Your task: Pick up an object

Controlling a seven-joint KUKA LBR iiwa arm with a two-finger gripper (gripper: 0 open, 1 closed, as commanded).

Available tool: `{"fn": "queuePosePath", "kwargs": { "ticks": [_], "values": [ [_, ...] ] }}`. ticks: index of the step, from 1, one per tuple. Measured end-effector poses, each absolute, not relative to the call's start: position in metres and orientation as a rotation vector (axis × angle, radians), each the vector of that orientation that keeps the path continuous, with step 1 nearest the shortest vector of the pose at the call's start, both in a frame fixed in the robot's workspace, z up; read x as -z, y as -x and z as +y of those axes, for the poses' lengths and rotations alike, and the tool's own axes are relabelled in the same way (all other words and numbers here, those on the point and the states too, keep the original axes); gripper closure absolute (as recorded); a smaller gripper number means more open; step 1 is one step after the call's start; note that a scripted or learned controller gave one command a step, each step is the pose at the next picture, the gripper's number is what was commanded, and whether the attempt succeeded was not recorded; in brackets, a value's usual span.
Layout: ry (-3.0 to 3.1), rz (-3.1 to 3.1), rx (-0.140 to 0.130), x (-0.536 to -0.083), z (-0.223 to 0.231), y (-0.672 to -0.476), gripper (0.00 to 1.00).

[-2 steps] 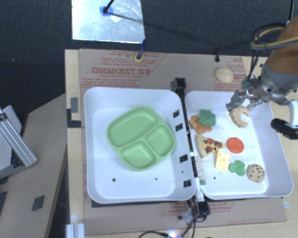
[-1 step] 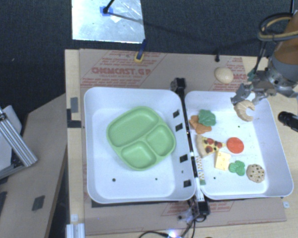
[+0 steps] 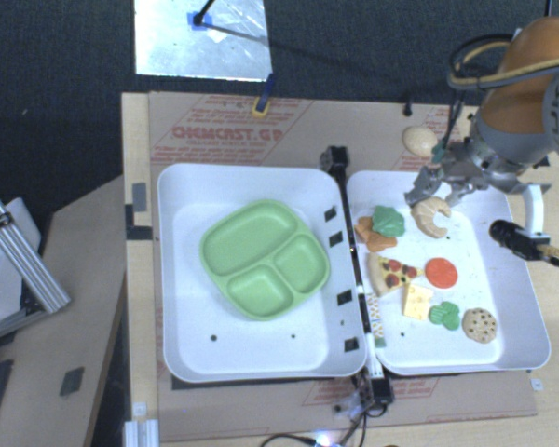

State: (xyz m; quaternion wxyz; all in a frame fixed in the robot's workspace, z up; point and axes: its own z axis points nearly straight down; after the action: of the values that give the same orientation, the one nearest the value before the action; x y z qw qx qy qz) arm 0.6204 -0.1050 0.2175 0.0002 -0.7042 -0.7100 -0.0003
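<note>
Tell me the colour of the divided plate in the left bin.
Light green: the divided plate, seen clearly in the camera view.

Pale green divided plate (image 3: 265, 258) in a white bin (image 3: 182, 343). Right of it: red tomato slice (image 3: 441, 273), yellow cheese wedge (image 3: 415, 301), brown-spotted tan cookie (image 3: 480, 324), green broccoli (image 3: 444, 315).

Red print on the cardboard sheet (image 3: 225, 130) behind the bins, upside down, too blurred to read.
</note>
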Motion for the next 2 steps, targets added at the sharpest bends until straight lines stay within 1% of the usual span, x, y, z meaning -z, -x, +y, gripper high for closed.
{"fn": "queuePosePath", "kwargs": {
  "ticks": [1,2],
  "values": [
    [2.21,-2.232,0.004,-0.229,-0.057,-0.608,1.0],
    [2.21,-2.23,0.001,-0.22,-0.012,-0.595,1.0]
  ]
}}
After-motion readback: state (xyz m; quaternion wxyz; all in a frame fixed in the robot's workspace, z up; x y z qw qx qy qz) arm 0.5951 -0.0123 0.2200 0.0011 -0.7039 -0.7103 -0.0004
